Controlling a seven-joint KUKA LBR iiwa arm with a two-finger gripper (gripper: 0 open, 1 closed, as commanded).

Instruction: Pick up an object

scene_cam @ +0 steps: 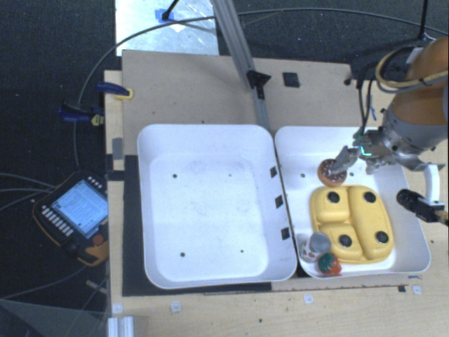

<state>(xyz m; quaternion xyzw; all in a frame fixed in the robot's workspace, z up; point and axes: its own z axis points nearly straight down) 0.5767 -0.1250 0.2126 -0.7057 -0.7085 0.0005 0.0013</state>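
Gripper (pixel 342 166) in right bin (pixel 298 146), tip touching a small brown round object (pixel 330 172) at the bin's 11 o'clock. Grip state: cannot tell. Yellow 4-hole block (pixel 352 223) just below, at 6 o'clock.

The arm (pixel 421 111) is grey with a broad orange band above the wrist; black cables loop behind that band. Near the silvery gripper (pixel 345 161), a small green-cyan light glows.
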